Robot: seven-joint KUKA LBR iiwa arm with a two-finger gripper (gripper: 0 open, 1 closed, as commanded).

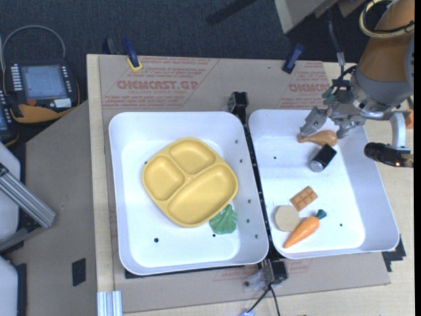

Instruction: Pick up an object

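Camera view, upper right: claw spread wide, poised over tan, drumstick-shaped toy piece in right shallow white bin, holding nothing. Long axis roughly left-right, directly under claw. Black cylinder just below.

Arm, as I see it on my feed: one, grey, orange band above the wrist, entering from the upper right and angled down-left. Gripper: two fingers spread apart, tips pointing down and left, nothing between them. Wrist tilted, not vertical.
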